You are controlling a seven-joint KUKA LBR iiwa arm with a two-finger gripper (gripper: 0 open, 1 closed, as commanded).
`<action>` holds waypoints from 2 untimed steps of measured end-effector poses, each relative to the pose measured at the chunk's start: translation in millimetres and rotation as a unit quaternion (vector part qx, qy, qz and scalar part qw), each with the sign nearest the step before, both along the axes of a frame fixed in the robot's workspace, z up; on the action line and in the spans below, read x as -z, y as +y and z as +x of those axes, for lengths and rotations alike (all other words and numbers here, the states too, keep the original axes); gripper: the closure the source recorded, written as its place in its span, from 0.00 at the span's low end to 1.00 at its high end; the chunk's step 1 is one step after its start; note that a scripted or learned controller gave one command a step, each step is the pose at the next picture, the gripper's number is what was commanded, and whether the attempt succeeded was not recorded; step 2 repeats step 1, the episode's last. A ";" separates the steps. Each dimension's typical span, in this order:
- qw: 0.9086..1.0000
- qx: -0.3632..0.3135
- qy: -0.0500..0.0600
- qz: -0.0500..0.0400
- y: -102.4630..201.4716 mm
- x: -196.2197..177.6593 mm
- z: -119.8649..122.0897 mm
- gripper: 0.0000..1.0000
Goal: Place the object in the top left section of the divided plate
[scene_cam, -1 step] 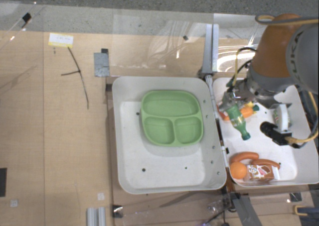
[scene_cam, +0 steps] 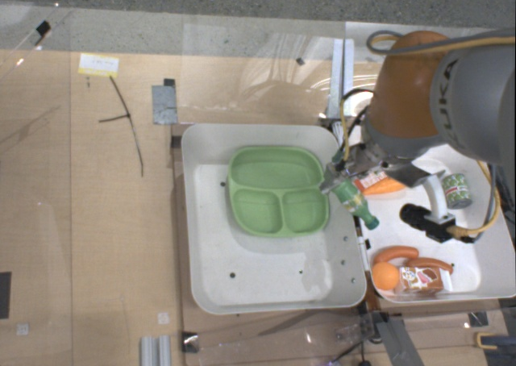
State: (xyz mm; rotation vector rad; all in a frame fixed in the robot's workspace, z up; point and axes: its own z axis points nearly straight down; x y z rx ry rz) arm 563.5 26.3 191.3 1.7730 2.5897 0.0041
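The arm (scene_cam: 439, 90) is seen reaching in from the right above the bench (scene_cam: 81, 219). The left bin (scene_cam: 210, 284) carries the green divided plate (scene_cam: 278, 191). At the plate's right edge, the pincer (scene_cam: 343, 179) is closed on a green bottle (scene_cam: 356, 203), held tilted over the bins' shared rim.

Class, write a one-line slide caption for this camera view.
Grey arm's gripper carries a green plastic bottle beside the green divided plate.
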 end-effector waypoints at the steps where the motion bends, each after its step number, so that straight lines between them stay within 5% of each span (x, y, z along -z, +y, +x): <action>1: 1.000 0.000 0.000 0.000 -0.2 0.0 0.0 0.00; 2: 1.000 0.000 0.000 0.000 -0.2 0.0 0.0 0.00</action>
